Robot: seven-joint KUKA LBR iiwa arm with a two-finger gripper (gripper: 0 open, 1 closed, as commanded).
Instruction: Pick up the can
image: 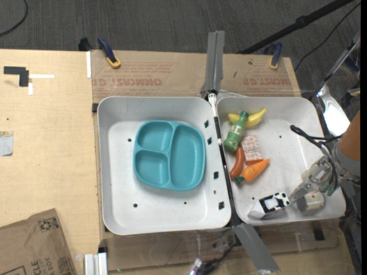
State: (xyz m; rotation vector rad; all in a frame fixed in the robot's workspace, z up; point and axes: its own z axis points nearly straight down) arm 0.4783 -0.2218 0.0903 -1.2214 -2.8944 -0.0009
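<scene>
Well, you have the claw (312,192) low over the near corner of the right bin (287,116); you cannot tell whether it is open or closed. The left bin (114,153), far to the claw's view-left, holds a teal plate (170,154). The can (252,149) lies up-left of the claw, well apart, touching a carrot (254,170).

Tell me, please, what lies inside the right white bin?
The right white bin holds a banana, a green bottle, a small red-and-white carton, a sausage, a carrot and a black-and-white object. The gripper covers part of the floor.
</scene>
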